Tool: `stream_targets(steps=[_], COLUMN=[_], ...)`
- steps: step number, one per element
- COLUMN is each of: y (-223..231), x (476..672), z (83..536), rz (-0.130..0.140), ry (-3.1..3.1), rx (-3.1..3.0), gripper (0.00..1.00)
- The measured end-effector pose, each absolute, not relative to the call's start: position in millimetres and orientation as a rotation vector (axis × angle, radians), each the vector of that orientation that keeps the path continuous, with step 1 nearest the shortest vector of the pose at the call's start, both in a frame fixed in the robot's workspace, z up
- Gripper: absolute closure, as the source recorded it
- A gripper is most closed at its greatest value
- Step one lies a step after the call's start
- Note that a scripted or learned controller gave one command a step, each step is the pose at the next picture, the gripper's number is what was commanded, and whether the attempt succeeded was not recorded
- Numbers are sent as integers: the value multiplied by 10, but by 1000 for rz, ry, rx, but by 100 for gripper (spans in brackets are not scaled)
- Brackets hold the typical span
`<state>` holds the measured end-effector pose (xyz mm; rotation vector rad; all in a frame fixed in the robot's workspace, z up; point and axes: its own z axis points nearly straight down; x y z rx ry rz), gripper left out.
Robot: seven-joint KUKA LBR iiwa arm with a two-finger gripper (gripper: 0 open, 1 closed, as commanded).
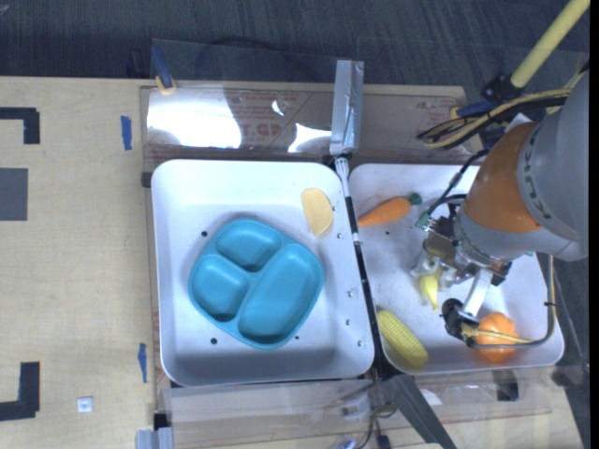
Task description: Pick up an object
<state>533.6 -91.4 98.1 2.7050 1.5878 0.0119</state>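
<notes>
Bench: pale wood [75,251] with black corner marks and short strips of blue tape [125,131], dark carpet [281,7] beyond its far edge.
Bins: two shallow white ones side by side, the left bin [178,344] and the right bin [393,260], their inner rims touching.
Behind the bins: a clear plastic sheet [234,120] catching glare.
Left bin: a blue divided plate [255,281] with three compartments lies near the middle; a flat yellow oval piece [318,210] lies against the wall next to the right bin, apart from the plate.
Arm: grey arm [562,176] with its orange band [501,204] comes in from the right, above the right bin.
Gripper: the gripper [438,255] hangs over the middle of the right bin — whether it is spread or closed cannot be told, and nothing can be seen held in it.
Nearest object: a small yellow item [429,288] sits just below the gripper in the view, partly covered by it; contact cannot be told.
Carrot: the carrot [386,211] lies near the far left corner of the right bin, green end towards the gripper.
Corn: a corn cob [402,339] lies at the near edge, close to the divide between bins.
Orange: an orange fruit [496,330] rests in the near right corner — well apart from the corn cob.
</notes>
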Motion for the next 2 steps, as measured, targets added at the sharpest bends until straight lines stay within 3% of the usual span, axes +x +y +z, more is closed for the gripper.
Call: stream_targets(steps=[1, 2], y=[-653, -244], x=[5606, 5661], z=[1863, 1836], rz=[5, -3], ry=[1736, 1345], rx=[2617, 2840], gripper=[100, 100])
